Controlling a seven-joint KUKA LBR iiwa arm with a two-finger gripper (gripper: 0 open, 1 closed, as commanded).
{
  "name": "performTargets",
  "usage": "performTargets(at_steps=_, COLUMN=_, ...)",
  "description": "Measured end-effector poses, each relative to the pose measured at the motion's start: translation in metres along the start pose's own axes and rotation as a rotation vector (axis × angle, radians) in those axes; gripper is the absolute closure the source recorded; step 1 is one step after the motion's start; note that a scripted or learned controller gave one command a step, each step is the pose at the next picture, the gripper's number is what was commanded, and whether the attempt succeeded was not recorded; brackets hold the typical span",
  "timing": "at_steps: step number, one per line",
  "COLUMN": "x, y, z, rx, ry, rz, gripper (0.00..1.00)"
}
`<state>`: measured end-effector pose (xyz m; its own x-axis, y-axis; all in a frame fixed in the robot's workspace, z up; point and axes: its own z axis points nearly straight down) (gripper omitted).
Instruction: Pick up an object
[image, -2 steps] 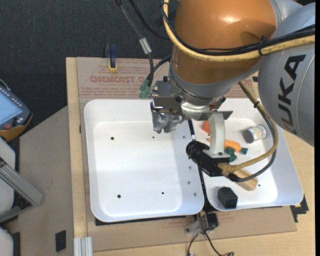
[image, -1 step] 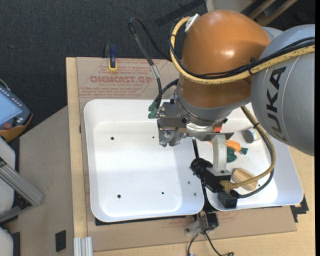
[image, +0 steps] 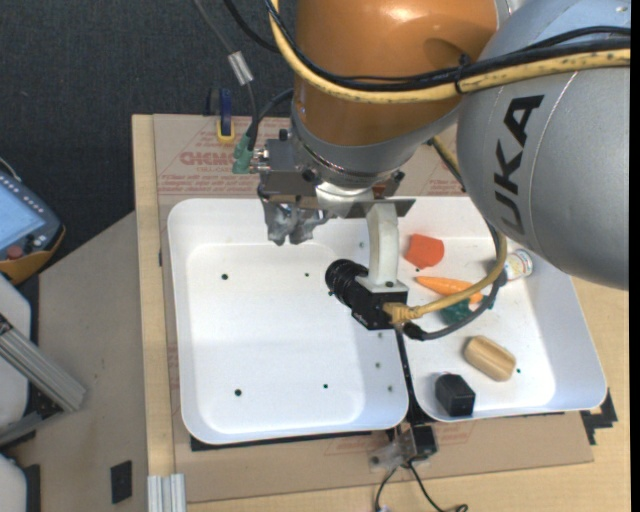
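My gripper (image: 291, 232) hangs low over the far edge of the left bin (image: 250, 400), with nothing visibly in it. The loose objects all lie in the right bin (image: 580, 345). They are an orange-red piece (image: 425, 250), an orange carrot (image: 445, 285), a small green item (image: 462, 312), a tan block (image: 489, 358) and a black block (image: 455, 394). The arm's big orange and grey body covers the far side of the right bin.
A black cylinder (image: 350, 285) on a white bracket (image: 381, 250) hangs from the wrist over the wall between the bins, trailing a yellow cable (image: 440, 308). A clear item (image: 517, 265) lies at the right bin's far side. Cardboard (image: 160, 160) underlies both bins.
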<state>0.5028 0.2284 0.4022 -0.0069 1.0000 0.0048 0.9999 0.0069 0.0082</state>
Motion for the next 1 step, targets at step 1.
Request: performTargets(at_steps=1, x=-0.0040, y=0.0360, z=-0.0879, rx=-0.004, ry=-0.001, rz=0.007, gripper=1.00)
